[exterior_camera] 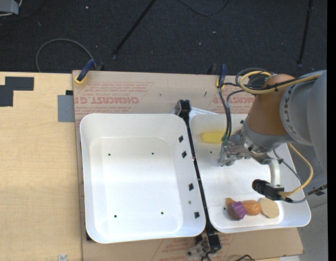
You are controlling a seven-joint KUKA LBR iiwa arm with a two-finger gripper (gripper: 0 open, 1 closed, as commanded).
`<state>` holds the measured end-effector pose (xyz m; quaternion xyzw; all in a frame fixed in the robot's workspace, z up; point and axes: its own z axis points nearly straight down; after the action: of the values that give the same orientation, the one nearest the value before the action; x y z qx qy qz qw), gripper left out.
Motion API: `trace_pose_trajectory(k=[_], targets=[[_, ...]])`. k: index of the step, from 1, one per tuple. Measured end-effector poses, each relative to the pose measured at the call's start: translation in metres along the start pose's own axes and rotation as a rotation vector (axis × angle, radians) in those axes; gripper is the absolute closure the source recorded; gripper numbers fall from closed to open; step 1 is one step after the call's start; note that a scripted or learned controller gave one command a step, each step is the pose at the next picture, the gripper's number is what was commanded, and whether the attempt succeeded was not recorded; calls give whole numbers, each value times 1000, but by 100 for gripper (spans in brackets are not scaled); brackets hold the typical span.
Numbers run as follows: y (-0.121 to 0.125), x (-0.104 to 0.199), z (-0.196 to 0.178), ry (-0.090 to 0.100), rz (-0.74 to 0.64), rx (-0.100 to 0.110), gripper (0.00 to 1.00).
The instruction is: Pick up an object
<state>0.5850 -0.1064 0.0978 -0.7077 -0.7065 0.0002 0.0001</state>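
Observation:
A yellow object point(212, 137) lies near the back left of the right bin point(233, 184). Along that bin's front sit a purple object point(236, 210), an orange object point(251, 207) and a tan round object point(270, 208), close together. My gripper point(228, 157) hangs over the middle of the right bin, just right of and below the yellow object. The wrist and cables crowd the fingers, so their state is unclear. I see nothing held.
The left bin point(135, 178) stands beside the right one, with a black divider rail point(191, 167) between them. The grey arm with its orange band point(268, 113) covers the right bin's back right. Cardboard lies under both bins.

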Motion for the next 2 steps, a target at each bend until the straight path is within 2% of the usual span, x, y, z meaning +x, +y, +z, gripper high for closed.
trace_pose_trajectory(k=[2], targets=[[6,10,-117,0,-1,-6,100]])
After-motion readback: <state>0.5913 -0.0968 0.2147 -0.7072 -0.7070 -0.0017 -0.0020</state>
